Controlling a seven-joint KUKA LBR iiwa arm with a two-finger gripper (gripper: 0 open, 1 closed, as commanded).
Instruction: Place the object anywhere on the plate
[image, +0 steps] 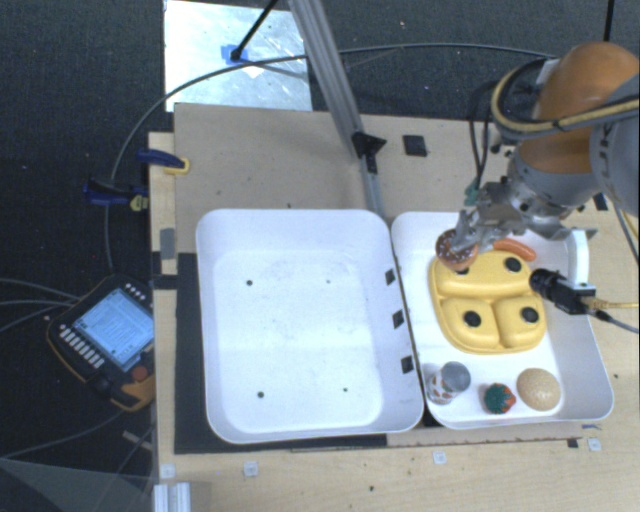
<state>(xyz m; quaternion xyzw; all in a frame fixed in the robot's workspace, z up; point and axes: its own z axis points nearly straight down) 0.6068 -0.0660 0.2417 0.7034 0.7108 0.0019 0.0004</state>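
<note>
The gripper (470, 235) hangs over the far-left corner of the yellow plate (490, 305), seemingly pinching a brown doughnut (453, 250), probably ready to set it down there.

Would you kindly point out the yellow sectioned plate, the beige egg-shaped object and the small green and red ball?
yellow sectioned plate (492, 300): camera view, central ridge.
beige egg-shaped object (538, 388): camera view, top surface.
small green and red ball (499, 398): camera view, middle.

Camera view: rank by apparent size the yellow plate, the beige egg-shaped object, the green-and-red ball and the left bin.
1. left bin
2. yellow plate
3. beige egg-shaped object
4. green-and-red ball

All lie at similar depth, so the order looks reliable.
</note>
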